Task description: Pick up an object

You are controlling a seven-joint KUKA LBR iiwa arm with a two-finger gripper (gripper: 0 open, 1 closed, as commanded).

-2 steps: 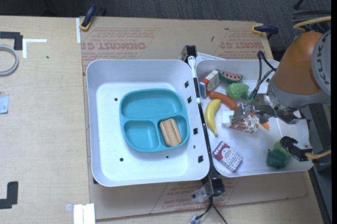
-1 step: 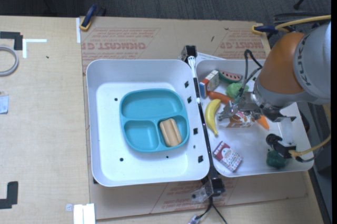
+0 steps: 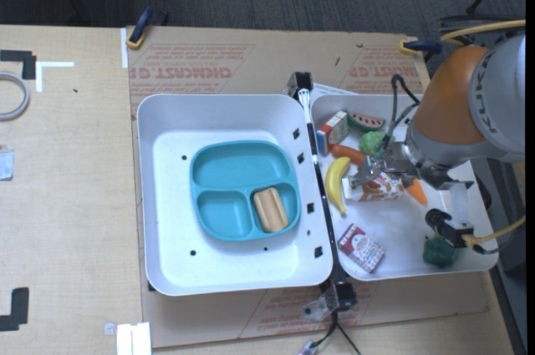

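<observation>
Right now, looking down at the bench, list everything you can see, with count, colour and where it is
Bins: two, white, side by side on the bench.
Divided plate: one, teal, in the left bin.
Bread roll: one, tan, in the plate's lower right compartment.
Banana: one, yellow, right bin, near its left wall.
Watermelon slice: one, red and green, right bin, far side.
Small carton: one, white and red, beside the watermelon slice.
Red packet: one, red and white, right bin, near edge.
Green item: one, dark green, right bin's near right corner; too blurred to name.
Clamp: one, blue and yellow, far edge of the bench.
Arm: one, grey with orange band, over the right bin.
Gripper: one, down among the items.
</observation>
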